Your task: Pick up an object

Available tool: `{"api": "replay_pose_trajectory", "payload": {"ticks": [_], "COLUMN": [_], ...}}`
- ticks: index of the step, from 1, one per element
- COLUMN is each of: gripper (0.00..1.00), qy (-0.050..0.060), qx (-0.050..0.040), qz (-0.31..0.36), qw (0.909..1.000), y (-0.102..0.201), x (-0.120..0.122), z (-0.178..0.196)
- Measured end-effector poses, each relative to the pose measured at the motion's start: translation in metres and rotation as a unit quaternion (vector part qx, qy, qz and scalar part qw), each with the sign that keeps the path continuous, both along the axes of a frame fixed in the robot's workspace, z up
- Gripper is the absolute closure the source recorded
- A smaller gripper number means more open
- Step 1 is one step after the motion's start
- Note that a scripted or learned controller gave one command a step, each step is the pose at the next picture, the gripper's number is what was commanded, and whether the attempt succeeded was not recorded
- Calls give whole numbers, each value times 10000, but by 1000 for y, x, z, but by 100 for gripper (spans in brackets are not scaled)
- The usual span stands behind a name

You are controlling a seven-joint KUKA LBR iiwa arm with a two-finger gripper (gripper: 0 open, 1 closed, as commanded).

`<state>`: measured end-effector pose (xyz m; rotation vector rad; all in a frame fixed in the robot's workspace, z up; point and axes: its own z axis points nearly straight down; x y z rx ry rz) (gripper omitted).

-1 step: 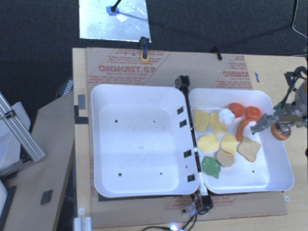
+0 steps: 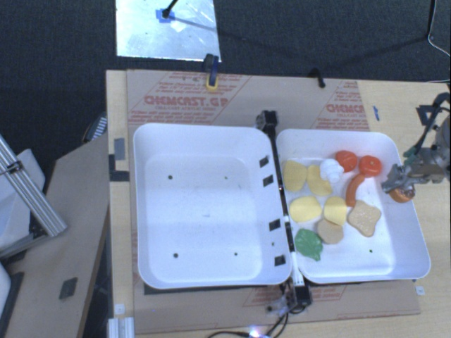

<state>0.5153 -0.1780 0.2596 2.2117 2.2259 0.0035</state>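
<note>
My gripper (image 2: pixel 398 186) reaches in over the right rim of the right bin (image 2: pixel 394 263). A small orange object (image 2: pixel 403 195) sits between its fingertips, above the rim, and the fingers are shut on it. Toy food lies in a cluster in the right bin: two red tomatoes (image 2: pixel 345 160) (image 2: pixel 371 165), an orange sausage shape (image 2: pixel 354 187), a white piece (image 2: pixel 331 169), several yellow pieces (image 2: pixel 305 208), a bread slice (image 2: pixel 364 218), a tan round (image 2: pixel 329 231) and a green piece (image 2: pixel 308 243).
The left bin (image 2: pixel 151 189) stands beside the right one, and a black hinged divider (image 2: pixel 278 203) runs between them. Both rest on a cardboard sheet (image 2: pixel 183 94). A metal plate (image 2: pixel 165 20) lies at the back. A cable (image 2: pixel 440 20) hangs at the top right.
</note>
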Motion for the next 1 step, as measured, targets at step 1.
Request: {"api": "replay_pose_trajectory", "payload": {"ticks": [1], "gripper": [100], "qy": [-18], "qx": [2], "qz": [9], "qw": [10000], "y": [74], "x": [77], "z": [-75]}}
